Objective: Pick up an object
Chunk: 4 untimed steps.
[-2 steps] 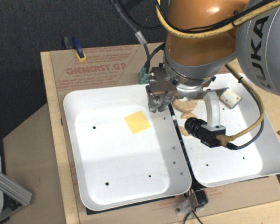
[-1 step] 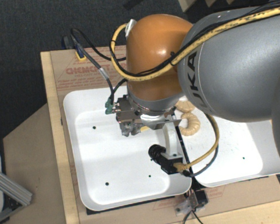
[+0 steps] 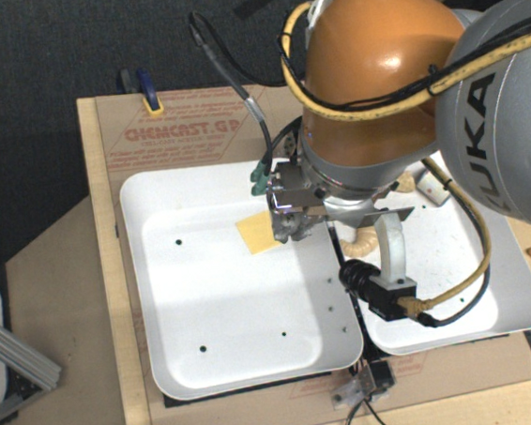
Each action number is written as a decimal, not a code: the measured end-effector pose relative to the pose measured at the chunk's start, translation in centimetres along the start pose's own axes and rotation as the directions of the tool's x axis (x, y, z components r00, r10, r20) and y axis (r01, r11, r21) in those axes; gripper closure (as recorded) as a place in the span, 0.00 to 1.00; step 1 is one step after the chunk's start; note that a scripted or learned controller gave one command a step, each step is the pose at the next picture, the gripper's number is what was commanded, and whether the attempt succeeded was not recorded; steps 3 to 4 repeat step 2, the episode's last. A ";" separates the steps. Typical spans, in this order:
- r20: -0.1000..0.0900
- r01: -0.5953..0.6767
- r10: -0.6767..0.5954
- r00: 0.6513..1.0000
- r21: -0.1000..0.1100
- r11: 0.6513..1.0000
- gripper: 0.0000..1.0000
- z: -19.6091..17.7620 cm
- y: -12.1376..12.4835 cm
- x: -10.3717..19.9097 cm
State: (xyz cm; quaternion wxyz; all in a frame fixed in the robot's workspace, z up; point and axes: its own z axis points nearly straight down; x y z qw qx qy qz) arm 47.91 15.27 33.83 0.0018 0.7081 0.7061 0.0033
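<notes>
Tool [image 3: 289, 216] hung low over the left bin [image 3: 161, 293], at its right wall, just beside a yellow square [image 3: 256, 232] lying flat; from where I stood I could not tell its state; a flat thing wants a straight descent, pinching across the edges, lifting slowly.

1. A small yellow block [image 3: 257, 232] lies in the left bin [image 3: 158, 265]
2. It is flat and has four sides, like a thin square sponge
3. It sits turned a bit, so its corners point up and down
4. From the middle of the left bin, it lies at about 1 o'clock, near the right wall
5. A tan thing [image 3: 361, 241] lies in the right bin [image 3: 502, 305], at about 9 o'clock from that bin's middle; the arm hides most of it
</notes>
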 end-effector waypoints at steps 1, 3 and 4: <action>0.000 0.009 -0.009 1.000 0.005 1.000 1.00 0.4 -0.1 6.0; -0.008 0.007 -0.007 1.000 -0.012 1.000 1.00 -16.7 0.2 6.9; -0.008 0.007 -0.007 1.000 -0.012 1.000 1.00 -16.7 0.2 6.9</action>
